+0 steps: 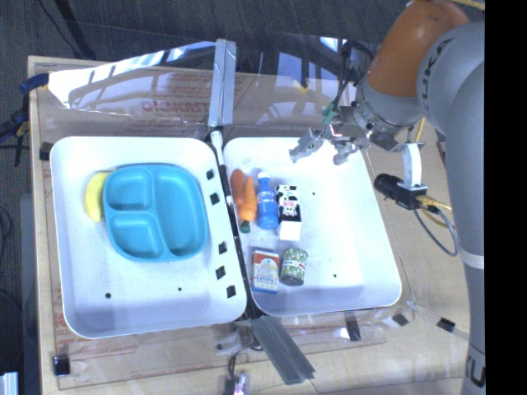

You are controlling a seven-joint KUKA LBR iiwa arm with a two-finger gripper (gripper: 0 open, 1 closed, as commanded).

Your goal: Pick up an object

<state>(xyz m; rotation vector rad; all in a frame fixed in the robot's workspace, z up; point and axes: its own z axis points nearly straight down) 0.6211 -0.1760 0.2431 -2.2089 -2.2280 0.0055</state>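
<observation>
Two white bins sit side by side on my table, and everything I could pick lies in the right bin [375, 245]. My tool [325, 145] hangs over that bin's far edge, fingers spread and nothing between them, so it is released and empty. The cluster lies toward me and to the left of the tool, hard against the divider between the bins. Nearest to it are the carrot [244, 196] and the blue bottle [267, 203], side by side and touching or nearly so, both with their long axes running from the far edge toward the near one. I judge the tool would need its fingers turned across that axis to close on either.

Just right of the bottle stands a small black-and-white box [288, 211], crowding that side. Nearer to me lie a red-and-white carton [265, 271] and a small green can [293, 266], touching each other. The left bin [74, 286] holds a blue divided tray [156, 211] with a banana [95, 196] tucked against its left rim, well apart from the tool.
</observation>
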